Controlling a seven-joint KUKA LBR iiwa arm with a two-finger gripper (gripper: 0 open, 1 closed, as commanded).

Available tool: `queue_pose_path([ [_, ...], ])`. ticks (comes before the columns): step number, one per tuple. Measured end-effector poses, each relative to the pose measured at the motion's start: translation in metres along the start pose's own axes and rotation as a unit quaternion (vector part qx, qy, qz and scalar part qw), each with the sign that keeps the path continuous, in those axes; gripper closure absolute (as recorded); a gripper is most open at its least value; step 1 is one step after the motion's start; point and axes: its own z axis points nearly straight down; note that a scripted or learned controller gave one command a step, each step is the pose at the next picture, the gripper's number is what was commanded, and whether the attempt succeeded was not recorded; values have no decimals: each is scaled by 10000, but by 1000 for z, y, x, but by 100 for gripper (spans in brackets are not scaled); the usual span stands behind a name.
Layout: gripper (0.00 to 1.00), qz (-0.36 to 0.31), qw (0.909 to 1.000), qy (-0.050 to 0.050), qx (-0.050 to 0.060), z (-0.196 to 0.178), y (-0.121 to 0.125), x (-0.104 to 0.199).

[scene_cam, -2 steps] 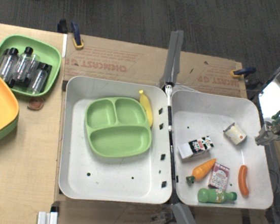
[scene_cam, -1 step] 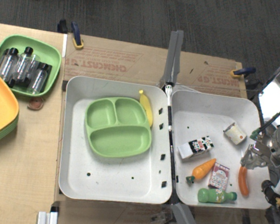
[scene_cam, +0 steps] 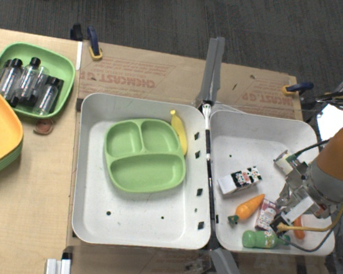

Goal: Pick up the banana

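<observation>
A pale wooden bench (scene_cam: 15,232) over grey carpet carries a cardboard sheet (scene_cam: 166,79) whose red lettering reads upside down and is hard to make out. On it sit the left bin (scene_cam: 82,171) and the right bin (scene_cam: 252,141). The grey-and-orange arm (scene_cam: 336,167), cut off at the frame's edge, lowers its tool (scene_cam: 284,207) into the right bin above a pink packet (scene_cam: 266,213); whether the tool is spread or closed cannot be told. The banana (scene_cam: 178,131) lies in the left bin, touching the upper right rim of a green divided plate (scene_cam: 146,161).
</observation>
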Motion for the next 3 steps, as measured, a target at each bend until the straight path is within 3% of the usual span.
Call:
queue_pose_path([
  [1,100,2406,9706,-3,-6,-16,-15,-7],
  [2,100,1182,9930,0,-11,-40,42,-57],
  [3,0,1177,9930,0,-10,-40,42,-56],
])
